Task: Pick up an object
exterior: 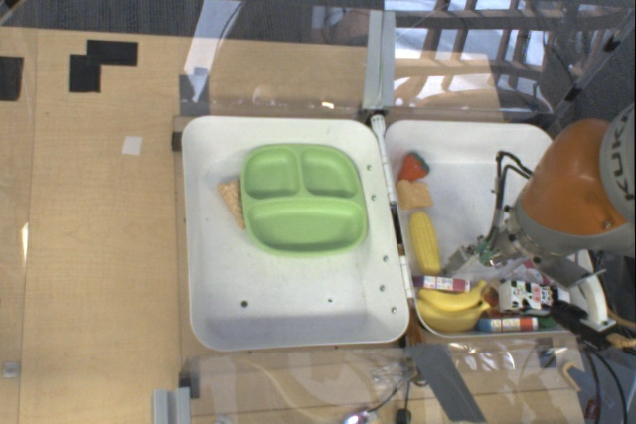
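A: Where is the claw (485,251) seen, and what is found nearest it?

B: It is seen low over the right bin (457,149), under the orange band of the arm (568,194). Whether it is wide or narrow cannot be told, and nothing is seen gripped in it. A corn cob (425,241), yellow and ridged, lies just to its left, lengthwise. A banana (452,306), smooth and curved, lies just below and to its left, against the bin's near wall.

A: What else crowds it?

B: A flat pink-and-white packet (444,283) is wedged between cob and banana, down-left of the claw. A small printed box (527,294) sits just below and to its right, partly covered by the arm, and a marker-like stick (512,323) lies beyond that, along the near wall. Up and to the left, a red, strawberry-like piece (413,166) and a tan block (415,197) are found, near each other.

A: And farther out?

B: Well to the left, the left bin (214,313) holds a glossy green divided plate (302,197), with a rough tan cracker (232,202) tucked at its far edge. Both bins are white, shallow and round-cornered, set on a pale wooden surface (89,243).
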`<action>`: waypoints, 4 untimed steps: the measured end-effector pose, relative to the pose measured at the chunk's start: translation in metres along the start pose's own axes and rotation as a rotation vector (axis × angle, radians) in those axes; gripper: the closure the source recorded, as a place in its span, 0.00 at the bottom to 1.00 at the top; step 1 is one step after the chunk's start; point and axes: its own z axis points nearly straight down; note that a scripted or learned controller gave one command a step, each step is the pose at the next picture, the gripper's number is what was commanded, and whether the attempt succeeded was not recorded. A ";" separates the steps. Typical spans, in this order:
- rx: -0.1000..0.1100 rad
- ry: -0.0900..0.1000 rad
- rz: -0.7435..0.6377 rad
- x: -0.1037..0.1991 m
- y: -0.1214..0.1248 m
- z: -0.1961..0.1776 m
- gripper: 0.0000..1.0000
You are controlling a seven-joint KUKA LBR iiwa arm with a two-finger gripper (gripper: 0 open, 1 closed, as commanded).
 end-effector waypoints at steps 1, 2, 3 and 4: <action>0.014 0.009 0.547 -0.030 0.028 0.004 0.00; 0.003 0.004 0.063 -0.018 -0.007 0.001 0.00; 0.012 0.007 0.465 -0.032 0.032 0.004 0.00; 0.013 0.005 0.649 -0.078 0.011 0.004 0.00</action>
